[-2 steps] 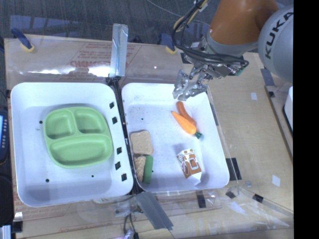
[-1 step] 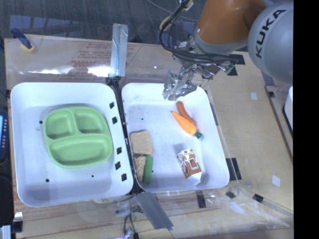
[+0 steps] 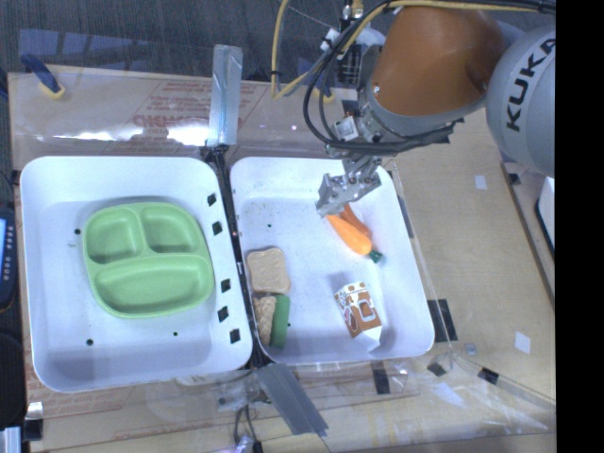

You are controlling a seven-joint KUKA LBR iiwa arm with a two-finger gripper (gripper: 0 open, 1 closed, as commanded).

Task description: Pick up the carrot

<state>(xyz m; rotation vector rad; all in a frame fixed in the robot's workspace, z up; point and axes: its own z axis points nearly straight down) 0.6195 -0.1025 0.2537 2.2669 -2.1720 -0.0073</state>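
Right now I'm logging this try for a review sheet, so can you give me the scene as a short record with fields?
target: carrot, lying in the right bin, upper right part
claw: claw low over the carrot's upper end; grip cannot be judged
carrot state: resting on the bin floor, not lifted
other items in right bin: bread slice, snack packet, a small item at the lower left corner
left bin: green tray with three compartments
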